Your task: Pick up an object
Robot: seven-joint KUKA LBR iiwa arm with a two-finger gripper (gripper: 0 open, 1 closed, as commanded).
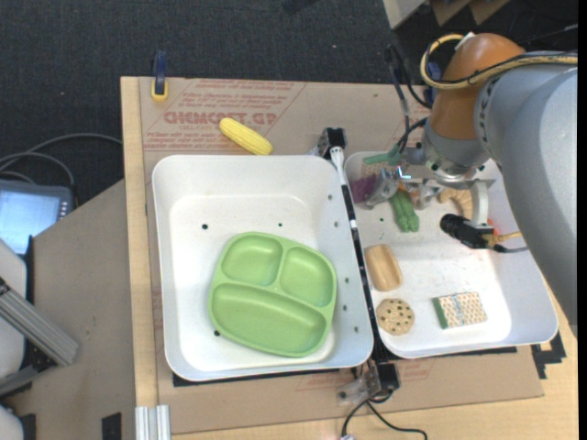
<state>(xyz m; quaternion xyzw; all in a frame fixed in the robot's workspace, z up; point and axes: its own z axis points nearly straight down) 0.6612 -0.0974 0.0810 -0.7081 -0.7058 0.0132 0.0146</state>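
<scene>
you've got the gripper low over the far end of the right bin, fingers straddling a green pickle-like piece; can't tell how far open they are or if it's gripped. nearer than the pickle: bread roll, cookie, patterned block. left bin holds a green divided plate.
</scene>
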